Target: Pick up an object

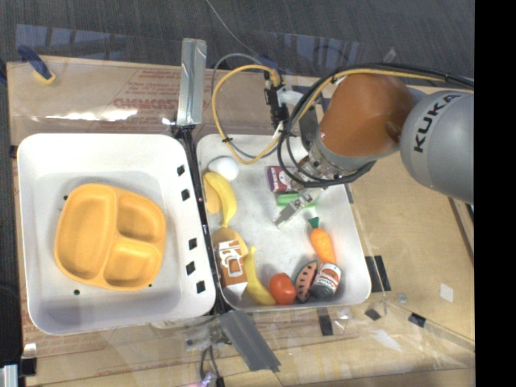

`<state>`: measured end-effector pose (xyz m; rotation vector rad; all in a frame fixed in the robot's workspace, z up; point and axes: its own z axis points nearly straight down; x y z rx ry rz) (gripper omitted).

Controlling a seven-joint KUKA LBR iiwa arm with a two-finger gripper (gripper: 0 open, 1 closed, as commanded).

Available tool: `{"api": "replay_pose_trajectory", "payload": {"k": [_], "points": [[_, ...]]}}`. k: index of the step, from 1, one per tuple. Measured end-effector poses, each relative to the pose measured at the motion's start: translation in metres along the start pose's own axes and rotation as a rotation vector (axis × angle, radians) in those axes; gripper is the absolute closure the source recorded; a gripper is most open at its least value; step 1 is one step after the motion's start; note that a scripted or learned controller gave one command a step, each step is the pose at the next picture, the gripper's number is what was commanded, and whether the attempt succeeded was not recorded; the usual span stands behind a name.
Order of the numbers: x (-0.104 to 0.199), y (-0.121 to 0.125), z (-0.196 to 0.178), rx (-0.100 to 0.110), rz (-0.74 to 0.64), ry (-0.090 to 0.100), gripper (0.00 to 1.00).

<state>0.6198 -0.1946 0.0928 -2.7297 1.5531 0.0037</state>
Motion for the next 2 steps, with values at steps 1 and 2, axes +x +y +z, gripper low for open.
{"api": "replay_pose_trajectory", "payload": {"k": [1, 2], "points": [[-0.001, 0.0, -0.009, -0.002, 0.0, -0.005, 1.0], [-0.013, 0.003, -0.096, 0.007, 0.055, 0.009, 1.0]]}}
